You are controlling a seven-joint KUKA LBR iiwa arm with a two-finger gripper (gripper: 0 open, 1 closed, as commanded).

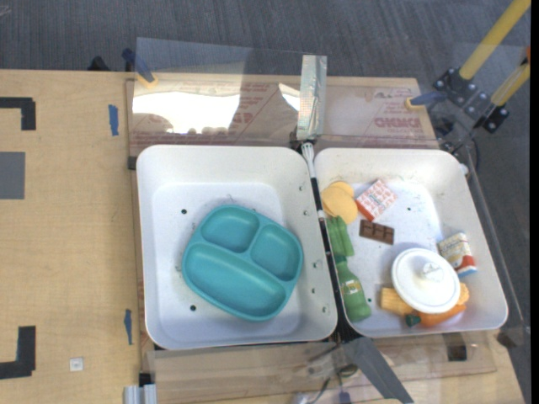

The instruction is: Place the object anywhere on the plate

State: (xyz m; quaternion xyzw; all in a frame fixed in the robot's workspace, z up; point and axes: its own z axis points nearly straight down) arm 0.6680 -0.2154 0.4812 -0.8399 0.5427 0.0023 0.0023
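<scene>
A teal divided plate (242, 263) with three compartments lies in the left white bin (160, 183), and nothing rests on it. The right white bin (484, 297) holds the loose objects: a yellow rounded toy (339, 198), a small red-and-white box (376, 199), a brown chocolate bar (376, 233), a green bottle (347, 272) lying along the bin's left wall, a white lidded pot on an orange base (427, 280), and a small can (457, 249) at the right.
The two bins meet at a raised rim (320, 225). A clear plastic shield and a taped upright strip (310, 99) stand behind them. A yellow-legged stand (476, 74) sits at the back right. Bare wooden bench (59, 225) lies to the left.
</scene>
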